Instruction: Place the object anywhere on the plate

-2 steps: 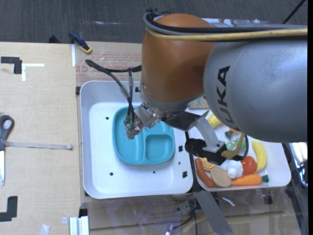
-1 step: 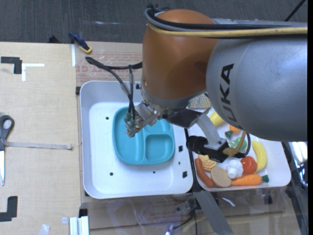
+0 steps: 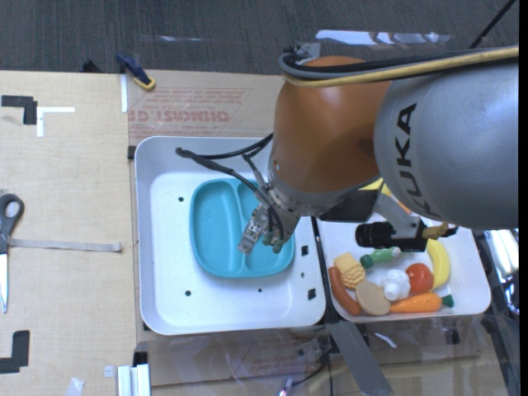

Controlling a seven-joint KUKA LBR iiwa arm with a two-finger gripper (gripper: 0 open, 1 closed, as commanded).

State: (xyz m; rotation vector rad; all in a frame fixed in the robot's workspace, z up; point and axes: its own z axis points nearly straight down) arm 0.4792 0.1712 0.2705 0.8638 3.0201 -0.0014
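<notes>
The gripper hovers over the blue plate, its grip impossible to tell; any release comes next, I'd judge.

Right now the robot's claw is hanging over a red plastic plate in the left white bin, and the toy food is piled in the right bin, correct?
Not quite: the divided plastic plate is light blue, not red. The camera view shows the two-finger gripper over its right part, in the left white bin. The toy food is indeed piled in the right white bin.
</notes>
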